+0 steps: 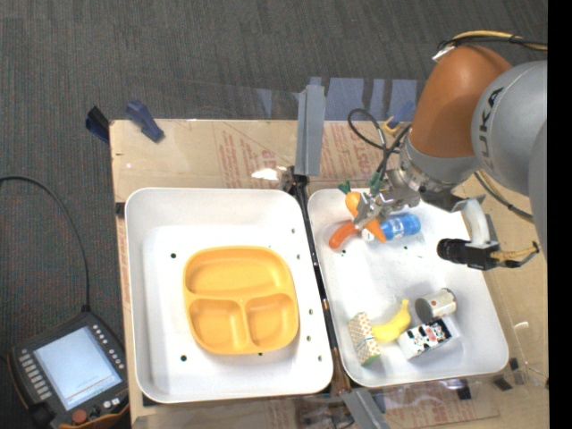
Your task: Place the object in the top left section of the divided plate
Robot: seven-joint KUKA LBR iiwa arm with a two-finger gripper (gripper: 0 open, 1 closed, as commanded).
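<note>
Resting in the left white bin (143,239): one yellow-orange divided plastic plate (239,298), its three sections bare. Right white bin (487,315) holds an orange toy carrot (343,232), blue-and-white bottle (399,227), yellow banana (391,326), patterned small box (363,338), printed carton (429,338) and small can (436,306). Gripper (374,211) sits over the carrot's upper end; whether it grasps anything cannot be told.
</note>
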